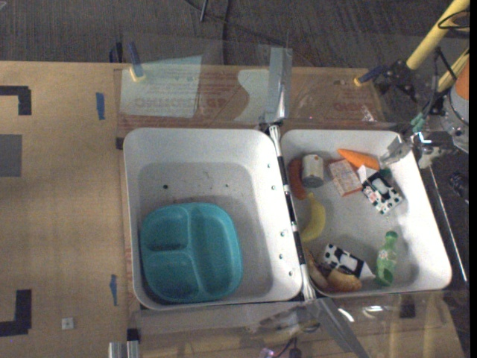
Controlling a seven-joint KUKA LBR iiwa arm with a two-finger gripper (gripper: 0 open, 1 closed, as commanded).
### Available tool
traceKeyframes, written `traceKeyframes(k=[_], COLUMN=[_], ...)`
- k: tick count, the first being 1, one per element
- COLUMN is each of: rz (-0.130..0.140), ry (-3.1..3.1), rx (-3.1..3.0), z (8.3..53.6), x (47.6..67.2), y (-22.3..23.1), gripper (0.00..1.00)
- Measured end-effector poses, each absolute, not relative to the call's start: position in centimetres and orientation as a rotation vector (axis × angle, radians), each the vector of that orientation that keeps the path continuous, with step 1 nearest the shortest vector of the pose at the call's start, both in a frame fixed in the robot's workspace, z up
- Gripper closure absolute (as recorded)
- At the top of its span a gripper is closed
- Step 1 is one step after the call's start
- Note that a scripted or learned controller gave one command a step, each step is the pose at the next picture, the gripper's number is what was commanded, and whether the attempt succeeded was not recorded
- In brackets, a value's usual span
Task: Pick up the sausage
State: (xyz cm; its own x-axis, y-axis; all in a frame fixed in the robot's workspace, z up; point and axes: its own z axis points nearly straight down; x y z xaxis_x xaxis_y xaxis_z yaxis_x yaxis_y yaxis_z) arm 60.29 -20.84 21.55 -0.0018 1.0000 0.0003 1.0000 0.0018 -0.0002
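The hand (406,145) hovers over the right bin's (436,222) far corner, its grip unclear. The sausage (296,179) lies well left of it. The wooden tabletop (59,200) meets dark carpet (89,6) beyond.

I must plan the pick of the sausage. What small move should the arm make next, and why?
Probably move the gripper left across the right bin. It hangs at the bin's upper right edge, while the sausage lies against the left wall, beside the grey can.
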Motion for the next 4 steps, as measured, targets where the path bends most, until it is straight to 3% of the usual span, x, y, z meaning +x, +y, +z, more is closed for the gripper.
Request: traceKeyframes(k=[1, 2, 3, 4], rz=[-0.002, 0.000, 0.000, -0.002], ry=[-2.228, -2.321, -2.321, -2.513], rx=[-2.220, -2.117, -2.117, -1.895], z=[22.6, 16.1, 16.1, 30.0], x=[60.4, 62.8, 62.9, 62.2], y=[-20.8, -15.4, -15.4, -21.0], gripper=[1.00, 1.00, 0.00, 0.00])
